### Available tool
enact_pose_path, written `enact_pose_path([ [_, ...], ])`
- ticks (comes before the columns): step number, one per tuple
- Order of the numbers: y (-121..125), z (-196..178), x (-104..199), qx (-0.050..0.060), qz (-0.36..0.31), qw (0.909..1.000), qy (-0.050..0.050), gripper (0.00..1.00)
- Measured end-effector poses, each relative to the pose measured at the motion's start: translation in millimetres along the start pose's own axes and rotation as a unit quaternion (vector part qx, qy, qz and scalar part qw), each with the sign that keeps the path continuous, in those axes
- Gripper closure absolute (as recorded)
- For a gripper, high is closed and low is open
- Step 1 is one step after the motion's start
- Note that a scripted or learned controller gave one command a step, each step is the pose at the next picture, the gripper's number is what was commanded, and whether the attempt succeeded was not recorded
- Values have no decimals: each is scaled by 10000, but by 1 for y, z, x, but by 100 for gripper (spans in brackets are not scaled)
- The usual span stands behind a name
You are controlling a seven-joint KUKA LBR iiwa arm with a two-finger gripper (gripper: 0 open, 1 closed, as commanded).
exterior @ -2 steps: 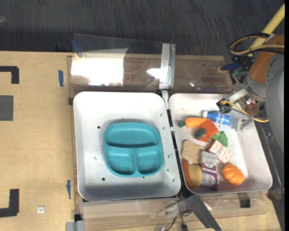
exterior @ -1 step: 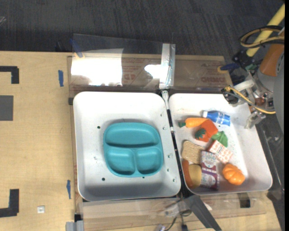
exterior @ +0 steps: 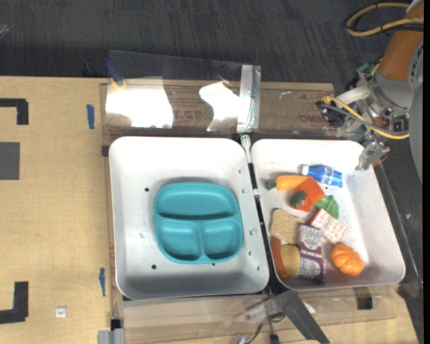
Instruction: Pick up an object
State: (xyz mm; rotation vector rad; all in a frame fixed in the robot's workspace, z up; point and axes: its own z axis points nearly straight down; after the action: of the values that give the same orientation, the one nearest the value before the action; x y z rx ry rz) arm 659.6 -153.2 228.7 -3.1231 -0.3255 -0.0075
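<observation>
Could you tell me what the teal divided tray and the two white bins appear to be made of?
The teal tray looks like moulded plastic with a satin finish: uniform colour, rounded compartment edges, soft highlights. The left bin and right bin also look like smooth plastic, possibly coated metal: rounded corners, faint sheen, small dark holes or fasteners showing in the left bin.

I work in a robotics lab: my bench (exterior: 47, 201) is bare plywood with black tape marks, two white bins (exterior: 127, 161) on it, loose cables (exterior: 376, 20) at far right, grey carpet (exterior: 168, 27) beyond.
</observation>
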Motion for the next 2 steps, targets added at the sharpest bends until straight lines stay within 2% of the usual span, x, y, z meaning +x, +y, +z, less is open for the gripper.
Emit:
enact_pose_path([
  [1,-60,2,-16,21,-1470,9891,-48,0],
  [2,-90,-65,-15,2,-1105,9939,-21,0],
])
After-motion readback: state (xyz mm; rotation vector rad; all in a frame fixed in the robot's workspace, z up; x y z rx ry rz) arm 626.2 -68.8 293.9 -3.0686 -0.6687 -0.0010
